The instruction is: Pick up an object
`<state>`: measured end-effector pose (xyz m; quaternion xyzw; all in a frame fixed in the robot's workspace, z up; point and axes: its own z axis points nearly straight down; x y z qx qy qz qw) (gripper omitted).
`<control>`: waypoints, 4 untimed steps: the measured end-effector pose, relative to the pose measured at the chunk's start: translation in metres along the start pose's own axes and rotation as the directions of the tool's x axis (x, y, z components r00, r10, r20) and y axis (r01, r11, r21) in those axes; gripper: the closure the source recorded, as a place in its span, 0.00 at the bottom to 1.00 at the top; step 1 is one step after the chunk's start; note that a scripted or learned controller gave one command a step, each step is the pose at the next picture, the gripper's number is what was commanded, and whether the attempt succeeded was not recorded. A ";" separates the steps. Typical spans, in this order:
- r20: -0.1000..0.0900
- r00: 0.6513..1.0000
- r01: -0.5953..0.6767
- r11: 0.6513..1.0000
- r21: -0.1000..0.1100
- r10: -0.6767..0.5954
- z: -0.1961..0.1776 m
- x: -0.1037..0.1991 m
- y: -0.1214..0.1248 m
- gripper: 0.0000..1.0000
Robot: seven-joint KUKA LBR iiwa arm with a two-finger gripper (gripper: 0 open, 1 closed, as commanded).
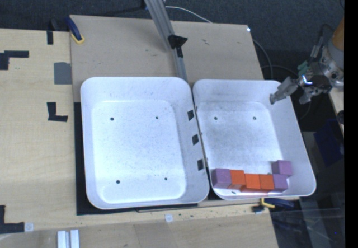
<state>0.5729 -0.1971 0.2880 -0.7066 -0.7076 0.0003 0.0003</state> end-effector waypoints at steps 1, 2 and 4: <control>-0.003 1.000 0.002 1.000 0.008 -0.002 0.096 0.048 0.007 0.00; -0.003 1.000 0.007 1.000 0.001 -0.007 0.097 0.123 0.021 0.00; 0.014 1.000 -0.008 1.000 -0.026 0.009 0.136 0.255 0.000 0.00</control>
